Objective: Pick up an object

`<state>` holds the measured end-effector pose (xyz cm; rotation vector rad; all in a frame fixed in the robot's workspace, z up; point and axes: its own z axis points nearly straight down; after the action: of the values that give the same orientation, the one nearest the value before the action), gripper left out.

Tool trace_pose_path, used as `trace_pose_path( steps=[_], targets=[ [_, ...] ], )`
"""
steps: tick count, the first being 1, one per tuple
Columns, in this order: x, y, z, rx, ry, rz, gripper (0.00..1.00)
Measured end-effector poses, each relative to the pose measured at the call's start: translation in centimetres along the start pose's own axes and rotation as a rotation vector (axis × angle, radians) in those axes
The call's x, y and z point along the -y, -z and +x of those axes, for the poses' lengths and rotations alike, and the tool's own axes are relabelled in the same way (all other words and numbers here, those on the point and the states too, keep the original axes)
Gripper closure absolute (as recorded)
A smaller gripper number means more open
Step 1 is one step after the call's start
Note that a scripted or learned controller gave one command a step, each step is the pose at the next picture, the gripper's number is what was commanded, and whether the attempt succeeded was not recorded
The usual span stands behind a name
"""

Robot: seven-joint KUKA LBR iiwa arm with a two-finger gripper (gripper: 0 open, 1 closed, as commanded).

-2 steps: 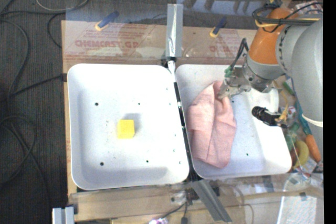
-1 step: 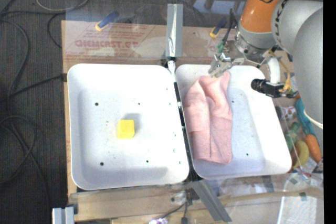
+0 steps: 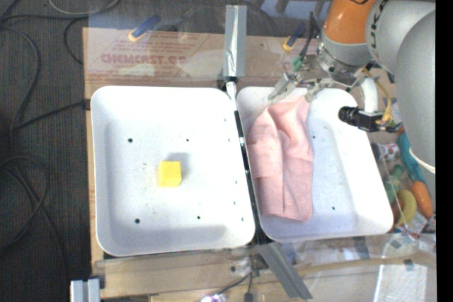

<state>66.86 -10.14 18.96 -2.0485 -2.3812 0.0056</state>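
A pink cloth [image 3: 284, 160] lies folded lengthwise in the left half of the right bin [image 3: 348, 173], running from the far wall toward the near wall. My gripper [image 3: 297, 87] hangs at the far edge of that bin, just above the cloth's far end. Its fingers are spread open, and I see nothing held between them. A small yellow block [image 3: 169, 174] rests on the floor of the left bin [image 3: 120, 124], a little left of its middle.
The arm's orange band [image 3: 355, 3] and grey body fill the upper right. A black part [image 3: 356, 117] juts over the right bin's far right. Colourful clutter [image 3: 409, 194] lies beyond the right bin's right wall. A metal post [image 3: 234, 39] stands behind the bins' shared wall.
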Motion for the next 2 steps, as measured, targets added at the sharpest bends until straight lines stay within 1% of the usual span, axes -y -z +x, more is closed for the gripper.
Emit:
trace_pose_path(
  steps=[1, 2],
  targets=[
    [0.42, -9.53, -3.14, -0.002, 0.159, -0.003, 0.00],
    [0.38, -8.74, -3.10, -0.003, 0.159, -0.003, 1.00]
  ],
)
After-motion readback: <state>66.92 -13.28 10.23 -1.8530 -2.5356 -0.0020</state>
